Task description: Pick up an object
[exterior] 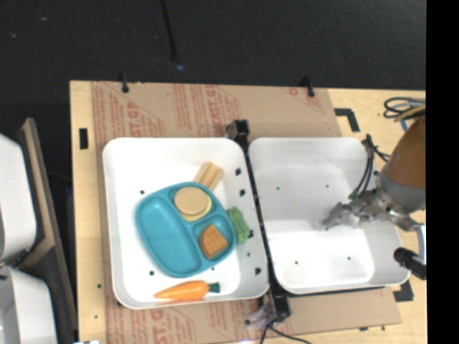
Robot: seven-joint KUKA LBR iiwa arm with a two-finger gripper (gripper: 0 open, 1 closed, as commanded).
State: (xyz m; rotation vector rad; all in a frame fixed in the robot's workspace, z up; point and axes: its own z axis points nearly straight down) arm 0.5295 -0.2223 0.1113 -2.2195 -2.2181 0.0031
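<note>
Carrot, orange plastic with a green stub (188,290), lies on its side along the near wall of the left shallow white bin (118,213), just in front of a blue plastic compartment tray (166,235). The tray sits at a slant mid-bin and carries 2 toy foods: a brown waffle-patterned square (214,241) in its right pocket and a round tan biscuit-like disc (193,201) in its upper pocket. A green plastic piece (239,224) rests against the tray's right edge. Beyond the tray, a tan wooden block (209,174) pokes out from its far rim.

In the right shallow white bin (301,267), the grey two-finger gripper (338,216) hangs low over the bin floor, reaching in from the right below the arm's orange band (409,156). Its fingers look slightly parted, with nothing between them. All the toys lie in the left bin, well apart from the gripper. Both bins rest on a pale wooden bench (172,110) marked with red print.
</note>
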